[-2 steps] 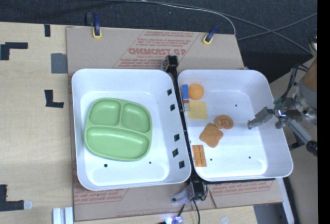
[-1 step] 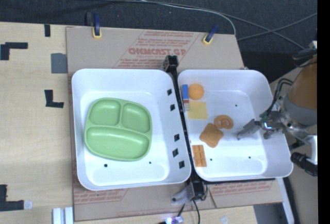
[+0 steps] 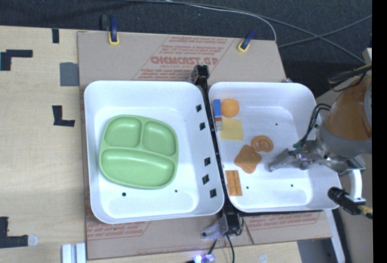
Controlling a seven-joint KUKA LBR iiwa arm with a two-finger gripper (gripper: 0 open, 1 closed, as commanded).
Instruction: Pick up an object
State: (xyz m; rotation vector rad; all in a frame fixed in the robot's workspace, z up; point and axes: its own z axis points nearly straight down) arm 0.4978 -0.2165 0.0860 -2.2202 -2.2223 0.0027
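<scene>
The right bin (image 3: 284, 94) holds several small food items: an orange ball (image 3: 230, 107), a blue block (image 3: 216, 109) beside it, a yellow square slice (image 3: 231, 129), a brown pretzel (image 3: 262, 144), a brown bread-like chunk (image 3: 247, 159) and an orange strip (image 3: 233, 182) near the front left. My gripper (image 3: 283, 161) sits low in this bin, pointing left. It is just right of the bread chunk and below the pretzel, apart from both.
The left bin (image 3: 97, 94) bears a green divided plate (image 3: 139, 152). A black divider (image 3: 208, 135) runs between the bins. The arm's orange band (image 3: 351, 116) hangs over the right bin's right rim. Cardboard and cables lie behind the bins.
</scene>
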